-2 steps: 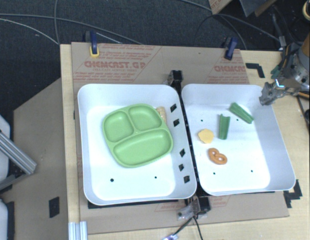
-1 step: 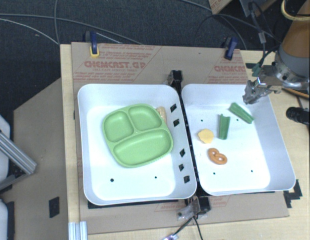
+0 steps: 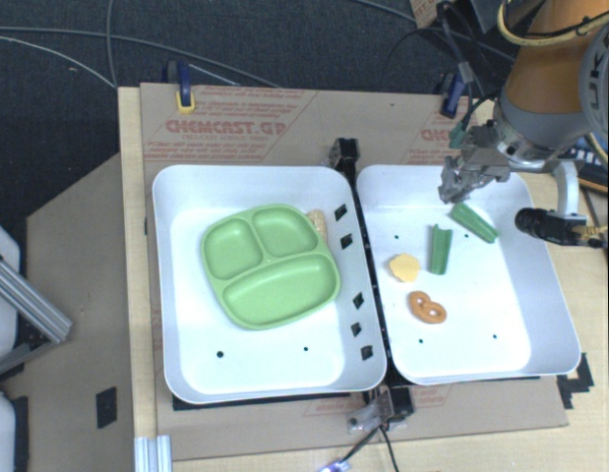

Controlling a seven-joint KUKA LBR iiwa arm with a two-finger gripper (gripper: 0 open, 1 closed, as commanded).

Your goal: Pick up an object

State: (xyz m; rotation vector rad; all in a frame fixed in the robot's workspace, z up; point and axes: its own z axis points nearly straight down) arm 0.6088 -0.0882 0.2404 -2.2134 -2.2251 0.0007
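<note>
I have two white bins side by side on the bench (image 3: 235,116). The left bin (image 3: 186,342) carries a green divided plate (image 3: 270,265), with a small tan piece (image 3: 317,225) tucked against its upper right corner. The right bin (image 3: 520,332) holds the loose items, which I take to be the pick candidates: a green stick (image 3: 440,249) standing roughly along the bin's length, a second green piece (image 3: 473,221) lying slantwise up near the arm, a yellow piece (image 3: 404,267) just left of the stick, and an orange pretzel (image 3: 428,309) below that. They lie apart from each other, which I judge leaves room for fingers to come down around any one of them.

My hand (image 3: 461,187) hangs over the upper part of the right bin, its tip just above the upper end of the slanted green piece. From here it looks close to touching that piece, but I cannot say whether there is contact. Its dark fingers merge into one shape in this view, so I cannot tell how far apart they are, and I see nothing clearly between them. I would not claim a grasp.

My guess is that the slanted green piece is the target, given where the hand sits, with the lift not yet made.
</note>
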